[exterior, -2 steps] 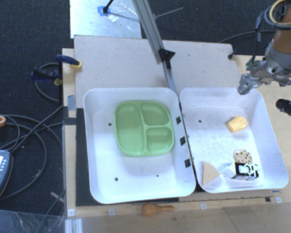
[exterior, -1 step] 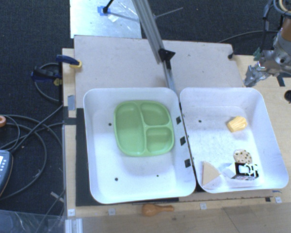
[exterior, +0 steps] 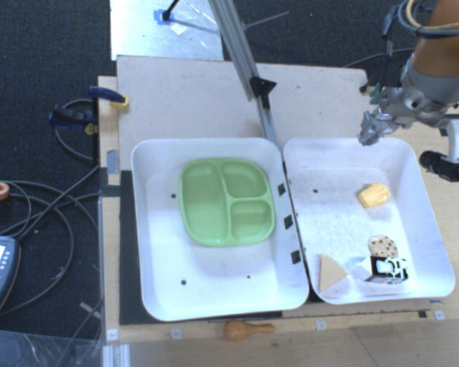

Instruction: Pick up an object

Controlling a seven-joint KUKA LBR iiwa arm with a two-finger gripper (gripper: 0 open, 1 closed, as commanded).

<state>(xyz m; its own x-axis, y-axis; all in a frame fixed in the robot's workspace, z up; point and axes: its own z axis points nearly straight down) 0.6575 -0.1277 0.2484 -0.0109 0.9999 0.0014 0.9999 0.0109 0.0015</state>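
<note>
Here the gripper (exterior: 369, 132) hangs over the far rim of the right bin (exterior: 424, 197), raised above it and touching nothing, so it reads as a staging position from which the arm (exterior: 436, 48) can drop onto a target; whether it is open or shut I cannot tell at this size and angle. The candidates lie well apart on the right bin's floor, which leaves room around each: a yellow block (exterior: 373, 196) near the middle, closest to the gripper, a tan wedge (exterior: 331, 272) at the near left corner, and a speckled round piece (exterior: 382, 245) just beside a black-and-white item (exterior: 388, 268) near the front wall. The left bin (exterior: 149, 228) carries a green divided tray (exterior: 227, 202), flat and broad, likely a harder grasp. The yellow block looks the easiest pick.
</note>
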